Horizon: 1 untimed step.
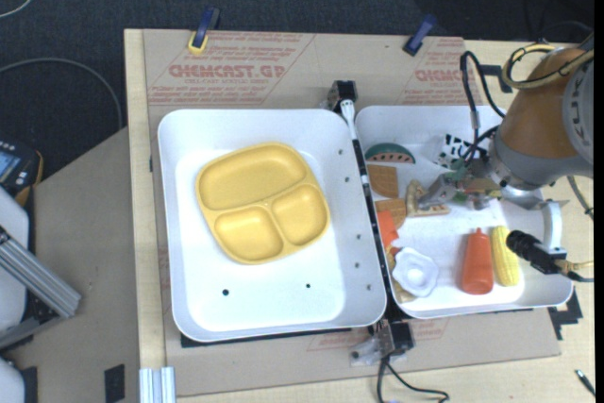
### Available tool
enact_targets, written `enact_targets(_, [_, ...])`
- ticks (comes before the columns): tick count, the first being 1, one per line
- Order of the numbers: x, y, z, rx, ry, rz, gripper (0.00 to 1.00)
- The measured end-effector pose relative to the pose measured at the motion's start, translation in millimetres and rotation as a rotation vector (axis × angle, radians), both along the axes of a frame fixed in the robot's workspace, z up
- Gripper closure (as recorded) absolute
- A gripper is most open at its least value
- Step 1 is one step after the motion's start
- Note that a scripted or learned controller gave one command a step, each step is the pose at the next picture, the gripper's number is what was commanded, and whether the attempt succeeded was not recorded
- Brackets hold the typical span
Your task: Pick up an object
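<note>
The right bin (pixel 444 241) holds several small items. A watermelon slice (pixel 389 154) and a brown toast piece (pixel 382 180) lie near its left wall, with an orange piece (pixel 385 227) below them. A white crumpled item (pixel 415 271) lies at the front. To its right are a red bottle (pixel 477 261) and a yellow corn cob (pixel 505 258). My gripper (pixel 442 192) is low over the middle of this bin, reaching in from the right, just above a tan flat piece (pixel 420 202). I see nothing lifted clear of the bin.
The left bin (pixel 283 302) carries a yellow divided plate (pixel 262 203). A black-and-white patterned item (pixel 458 146) lies at the back of the right bin, behind the gripper. Clamps and cables sit along the divider between the bins.
</note>
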<state>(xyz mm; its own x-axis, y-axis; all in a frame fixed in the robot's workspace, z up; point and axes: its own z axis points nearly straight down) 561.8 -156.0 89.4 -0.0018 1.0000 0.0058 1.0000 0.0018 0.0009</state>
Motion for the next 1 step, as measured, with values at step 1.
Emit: enact_targets(1, [2.1,-0.7,12.1,-0.003,-0.010,-0.001,1.00])
